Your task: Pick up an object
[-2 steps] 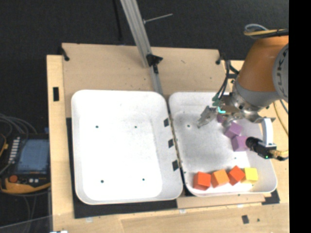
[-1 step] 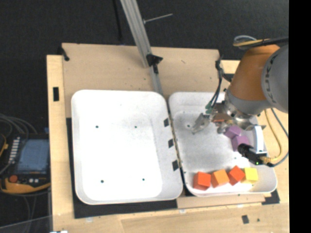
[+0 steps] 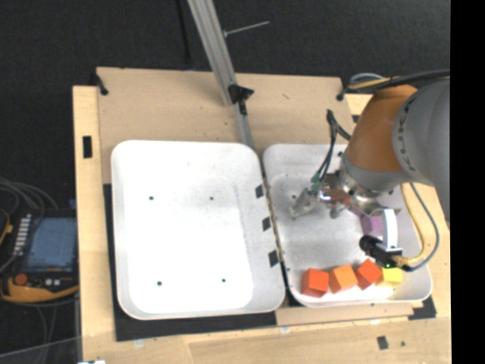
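blocks (image 3: 345, 277) along right bin's (image 3: 282, 165) near edge

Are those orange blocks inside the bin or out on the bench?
Inside. The orange blocks lie in a row within the right bin, along its near wall.

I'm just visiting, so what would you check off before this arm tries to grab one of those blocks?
1. Blocks within the right bin: ok, all sit along its near edge.
2. Hand above that bin: ok, but over bare floor, away from the blocks.
3. Hand open: cannot tell, too blurred.
4. Nothing held already: cannot tell.
5. Room around a target: not ok, the red-orange block, orange block, red block and yellow block crowd together in a row.
6. Purple block: partly hidden by the arm.
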Tool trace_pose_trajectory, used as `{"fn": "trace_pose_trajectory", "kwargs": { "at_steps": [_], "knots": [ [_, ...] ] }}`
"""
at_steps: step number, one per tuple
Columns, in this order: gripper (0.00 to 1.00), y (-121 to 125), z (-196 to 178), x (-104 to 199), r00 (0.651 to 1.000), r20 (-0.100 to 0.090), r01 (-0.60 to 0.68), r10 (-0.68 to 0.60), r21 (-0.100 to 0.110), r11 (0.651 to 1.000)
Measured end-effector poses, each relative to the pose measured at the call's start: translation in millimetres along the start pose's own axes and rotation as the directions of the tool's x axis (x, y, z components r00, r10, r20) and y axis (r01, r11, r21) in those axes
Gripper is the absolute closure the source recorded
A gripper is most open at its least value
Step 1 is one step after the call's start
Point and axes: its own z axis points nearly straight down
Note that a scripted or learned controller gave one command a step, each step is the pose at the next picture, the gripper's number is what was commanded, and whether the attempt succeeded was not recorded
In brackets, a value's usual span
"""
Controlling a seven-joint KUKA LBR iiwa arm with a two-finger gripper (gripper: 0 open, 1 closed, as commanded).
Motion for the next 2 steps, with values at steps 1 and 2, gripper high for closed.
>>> {"fn": "trace_pose_trajectory", "kwargs": {
  "at_steps": [1,2],
  "knots": [
    [0.0,1.2,37.3,-1.6,1.0,0.001,0.001,-0.001,-0.007,1.0],
    [1.0,2.3,25.3,-2.5,1.0,0.0,-0.007,0.007,-0.013,1.0]
  ]
}}
